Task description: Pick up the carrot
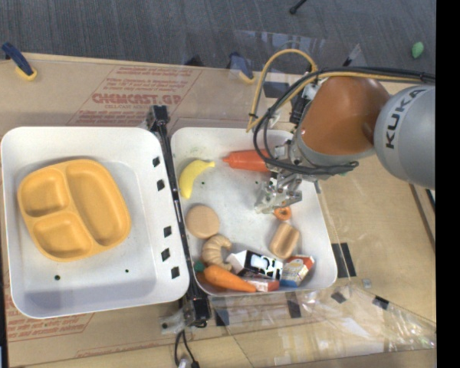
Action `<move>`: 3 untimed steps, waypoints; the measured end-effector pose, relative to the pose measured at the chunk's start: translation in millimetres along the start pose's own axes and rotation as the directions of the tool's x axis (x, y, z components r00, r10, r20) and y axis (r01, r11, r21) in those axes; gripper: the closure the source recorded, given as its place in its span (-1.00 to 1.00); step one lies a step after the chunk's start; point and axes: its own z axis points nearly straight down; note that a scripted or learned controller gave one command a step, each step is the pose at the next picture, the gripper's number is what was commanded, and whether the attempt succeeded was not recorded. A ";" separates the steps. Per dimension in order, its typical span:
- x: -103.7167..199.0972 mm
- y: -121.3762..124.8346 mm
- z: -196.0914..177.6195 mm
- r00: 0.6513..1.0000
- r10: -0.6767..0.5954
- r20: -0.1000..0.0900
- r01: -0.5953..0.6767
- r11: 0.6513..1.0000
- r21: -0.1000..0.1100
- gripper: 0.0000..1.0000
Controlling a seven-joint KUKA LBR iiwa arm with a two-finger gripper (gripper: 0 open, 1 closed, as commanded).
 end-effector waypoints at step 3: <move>-10.4 -41.4 -201.9 0.999 0.044 -0.001 -0.044 0.999 -0.003 1.00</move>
